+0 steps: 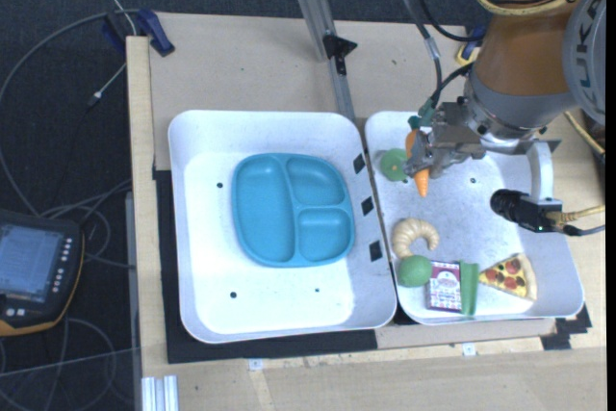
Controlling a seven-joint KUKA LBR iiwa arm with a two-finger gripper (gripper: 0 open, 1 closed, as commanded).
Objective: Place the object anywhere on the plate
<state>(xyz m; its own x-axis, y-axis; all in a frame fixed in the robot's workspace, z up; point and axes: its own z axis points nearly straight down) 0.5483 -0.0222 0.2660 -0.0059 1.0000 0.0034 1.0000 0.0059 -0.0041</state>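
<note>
- The gripper [424, 161] clamps a carrot [422, 178], hanging tip-down, lifted for carrying.
- The blue plate [292, 210] sits left of the carrot, compartments bare for receiving.

Smooth blue plastic plate [292, 209]
</note>
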